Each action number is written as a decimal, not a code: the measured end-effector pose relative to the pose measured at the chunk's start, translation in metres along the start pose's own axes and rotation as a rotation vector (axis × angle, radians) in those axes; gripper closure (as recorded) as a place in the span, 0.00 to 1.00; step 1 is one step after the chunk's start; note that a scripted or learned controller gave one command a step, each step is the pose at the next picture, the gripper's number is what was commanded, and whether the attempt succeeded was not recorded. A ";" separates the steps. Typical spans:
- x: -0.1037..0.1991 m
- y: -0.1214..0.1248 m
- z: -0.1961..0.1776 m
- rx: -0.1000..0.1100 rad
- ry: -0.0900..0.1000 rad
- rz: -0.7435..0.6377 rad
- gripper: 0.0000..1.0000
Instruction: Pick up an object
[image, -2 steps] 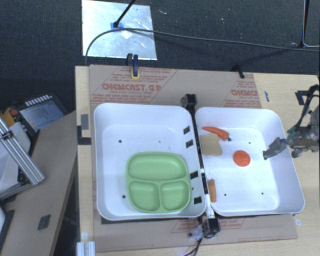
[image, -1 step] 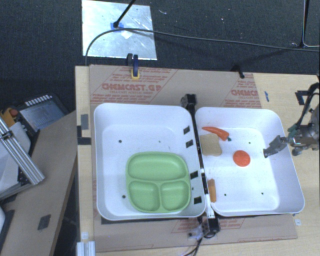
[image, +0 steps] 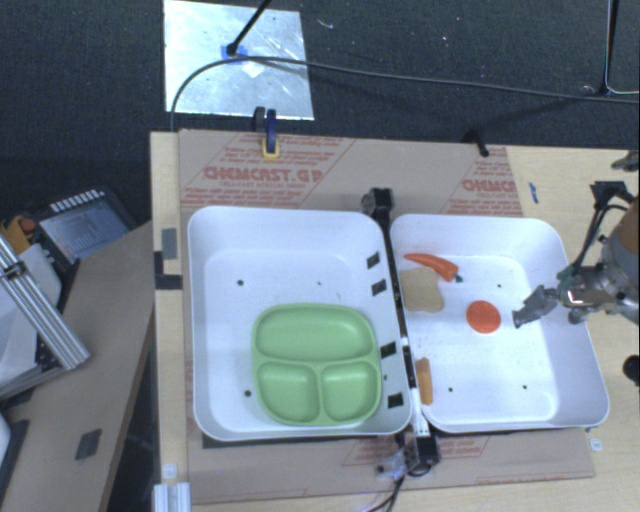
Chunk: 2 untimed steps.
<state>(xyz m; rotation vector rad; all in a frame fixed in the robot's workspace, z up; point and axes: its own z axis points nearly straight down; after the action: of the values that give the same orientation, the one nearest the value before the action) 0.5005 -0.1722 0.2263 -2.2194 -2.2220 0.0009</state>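
Gripper (image: 527, 313) hangs over the right bin (image: 560, 400), just right of the orange disc (image: 484, 317), holding nothing; finger opening cannot be told. Disc lies flat on the bin floor, apart from the carrot (image: 432, 264), probably leaving it the clearest pick

Pale green divided plate (image: 317, 362) lying in left white bin (image: 215, 300). Right white bin (image: 545, 330) showing orange-red carrot (image: 432, 264), beige piece (image: 421, 292), orange-red disc (image: 484, 317), small orange stick (image: 424, 381).
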 end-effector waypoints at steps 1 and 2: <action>0.008 -0.004 0.047 0.001 0.001 0.000 0.00; 0.016 -0.010 0.104 0.003 0.001 0.000 0.00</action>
<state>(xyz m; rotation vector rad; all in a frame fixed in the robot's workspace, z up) 0.4899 -0.1560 0.1224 -2.2173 -2.2196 0.0025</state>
